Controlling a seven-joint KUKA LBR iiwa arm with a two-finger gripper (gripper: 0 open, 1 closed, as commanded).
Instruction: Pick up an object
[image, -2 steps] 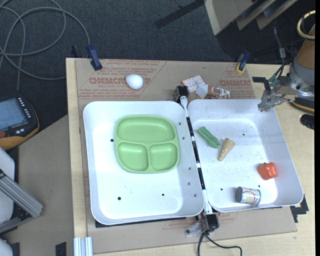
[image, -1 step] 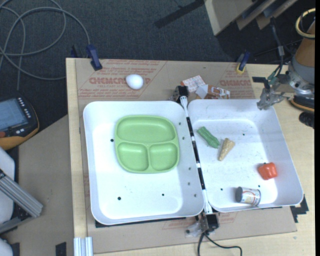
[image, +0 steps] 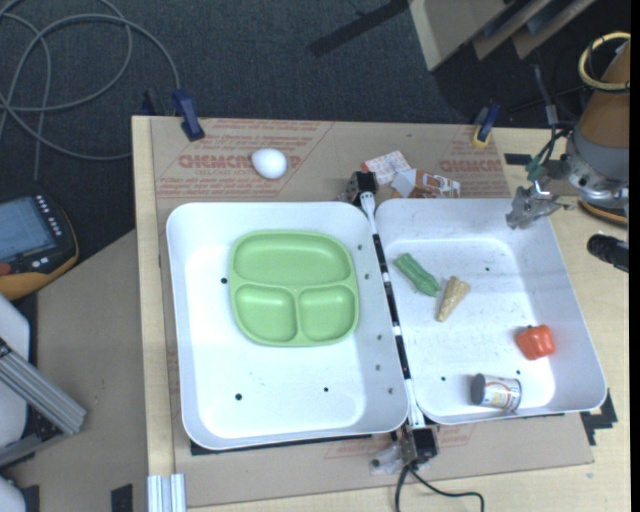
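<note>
The right bin (image: 560, 290) holds a green pod-shaped piece (image: 416, 274), a tan cone (image: 451, 297), an orange-red lump (image: 535, 341) and a small can lying on its side (image: 497, 391). My gripper (image: 527, 206) hangs over the bin's far right corner, small and grey under the orange-banded wrist (image: 603, 125). It is well apart from all the objects, and nothing shows in it.
A green divided plate (image: 294, 287) lies in the left bin (image: 200, 380). On the bench behind the bins sit a white ball (image: 268, 162) and crumpled wrappers (image: 405, 175). Blue clamps (image: 186, 114) grip the board's far edge.
</note>
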